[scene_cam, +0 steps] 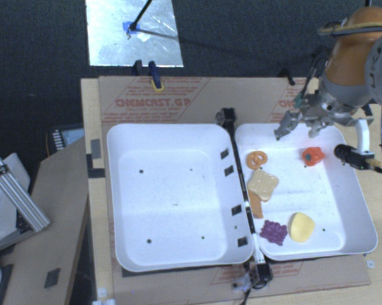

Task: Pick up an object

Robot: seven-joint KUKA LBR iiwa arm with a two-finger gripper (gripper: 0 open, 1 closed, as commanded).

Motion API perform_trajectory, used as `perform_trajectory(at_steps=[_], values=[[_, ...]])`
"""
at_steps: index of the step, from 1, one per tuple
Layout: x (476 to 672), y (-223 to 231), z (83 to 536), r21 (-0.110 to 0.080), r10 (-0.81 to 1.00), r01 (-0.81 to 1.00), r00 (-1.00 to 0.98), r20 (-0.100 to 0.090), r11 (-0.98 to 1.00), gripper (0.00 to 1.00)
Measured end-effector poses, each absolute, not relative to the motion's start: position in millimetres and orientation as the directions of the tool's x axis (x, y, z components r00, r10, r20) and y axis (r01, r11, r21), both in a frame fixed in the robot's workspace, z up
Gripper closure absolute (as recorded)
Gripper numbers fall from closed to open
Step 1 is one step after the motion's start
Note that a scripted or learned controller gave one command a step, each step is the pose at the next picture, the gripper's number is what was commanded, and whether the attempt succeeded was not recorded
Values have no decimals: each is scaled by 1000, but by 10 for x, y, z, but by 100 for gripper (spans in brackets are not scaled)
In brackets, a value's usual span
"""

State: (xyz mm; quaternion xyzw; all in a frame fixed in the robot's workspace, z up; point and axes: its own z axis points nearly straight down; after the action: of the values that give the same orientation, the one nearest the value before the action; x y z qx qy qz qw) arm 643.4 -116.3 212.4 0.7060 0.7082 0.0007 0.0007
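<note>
the small toys, pretzel, tomato, toast, grapes, lemon, lie loose in the right bin; the gripper hangs above its far edge, jaws spread and empty (likely poised to drop).

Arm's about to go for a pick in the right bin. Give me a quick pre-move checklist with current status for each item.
1. Gripper empty, fingers spread: ok.
2. Gripper above the right bin, near its far edge: ok.
3. Targets present: pretzel, tomato, bread slice, grapes, yellow piece: ok.
4. Tomato stands apart from the other items: ok.
5. Bread slice overlaps a tan piece by the divider: not ok for a clean single pick.
6. Gripper height over the bin floor: cannot tell.
</note>
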Motion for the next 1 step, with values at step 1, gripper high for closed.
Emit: perform_trajectory(at_steps=[1], values=[[6707, -1271, 3993, 22, 1000, 1000, -6, -5, 6, 0]])
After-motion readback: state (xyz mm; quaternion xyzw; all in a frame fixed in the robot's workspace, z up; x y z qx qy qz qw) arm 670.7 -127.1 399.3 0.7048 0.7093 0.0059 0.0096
